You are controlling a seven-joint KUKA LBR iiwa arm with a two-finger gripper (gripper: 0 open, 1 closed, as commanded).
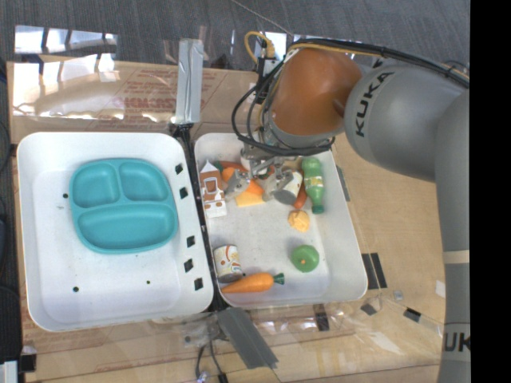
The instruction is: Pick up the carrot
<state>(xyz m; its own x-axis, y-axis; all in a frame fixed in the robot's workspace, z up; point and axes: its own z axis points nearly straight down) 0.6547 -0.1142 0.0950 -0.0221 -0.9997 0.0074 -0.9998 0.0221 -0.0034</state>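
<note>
End effector (262, 174) above crosswise carrot (251, 283)

I see dark grey carpet (120, 2) along the top. The bench (399, 214) is brown board, glossy near its far edge where daylight reflects in pale patches (56, 40). Black tape marks (375, 270) dot its right side.

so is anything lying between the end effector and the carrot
The end effector hovers at the far end of the right bin; the carrot lies along the near wall. Bare bin floor lies between them, with a green ball just off to the side.
</note>
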